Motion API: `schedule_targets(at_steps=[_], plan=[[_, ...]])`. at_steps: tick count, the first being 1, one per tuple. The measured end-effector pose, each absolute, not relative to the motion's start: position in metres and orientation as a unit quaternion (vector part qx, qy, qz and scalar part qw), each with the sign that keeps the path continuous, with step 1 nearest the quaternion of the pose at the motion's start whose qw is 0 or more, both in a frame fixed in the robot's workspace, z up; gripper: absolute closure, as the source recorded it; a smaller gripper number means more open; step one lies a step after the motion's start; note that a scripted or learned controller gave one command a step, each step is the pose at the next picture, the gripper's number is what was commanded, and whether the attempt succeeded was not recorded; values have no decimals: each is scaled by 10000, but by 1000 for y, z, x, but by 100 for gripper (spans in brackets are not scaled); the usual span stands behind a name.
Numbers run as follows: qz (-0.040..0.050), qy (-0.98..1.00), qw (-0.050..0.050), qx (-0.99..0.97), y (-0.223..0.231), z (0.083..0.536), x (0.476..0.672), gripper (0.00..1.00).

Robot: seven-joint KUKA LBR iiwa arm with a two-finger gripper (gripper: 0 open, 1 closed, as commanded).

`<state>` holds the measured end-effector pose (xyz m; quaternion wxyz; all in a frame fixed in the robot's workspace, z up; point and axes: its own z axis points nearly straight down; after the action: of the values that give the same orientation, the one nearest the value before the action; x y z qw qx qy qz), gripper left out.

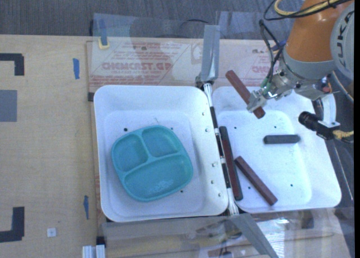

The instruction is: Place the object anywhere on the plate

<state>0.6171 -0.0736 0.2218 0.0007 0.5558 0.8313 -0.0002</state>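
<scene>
Gripping a brown stick (243, 93), the fingers (260, 101) hover beyond red "CHEMCAST GP" lettering (136, 66)

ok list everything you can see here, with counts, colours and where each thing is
plate: 1, teal, three compartments, in the left bin
brown sticks: 2, reddish brown; one between the gripper's fingers, above the right bin's far left corner; one lying slantwise on the right bin's floor near the front
long dark bar: 1, black-brown, lying along the right bin's left wall
short dark bar: 1, dark grey, flat in the middle of the right bin
bins: 2, white, side by side; left, right
bench: 1, pale wood, with blue tape bits and black marks
arm: 1, grey with orange band, entering from the right
gripper: 1, shut on a brown stick
</scene>
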Motion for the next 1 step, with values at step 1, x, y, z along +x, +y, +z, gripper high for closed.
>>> schedule_targets(at_steps=[1], plan=[[0,8566,1,5160,-23,184,567,100]])
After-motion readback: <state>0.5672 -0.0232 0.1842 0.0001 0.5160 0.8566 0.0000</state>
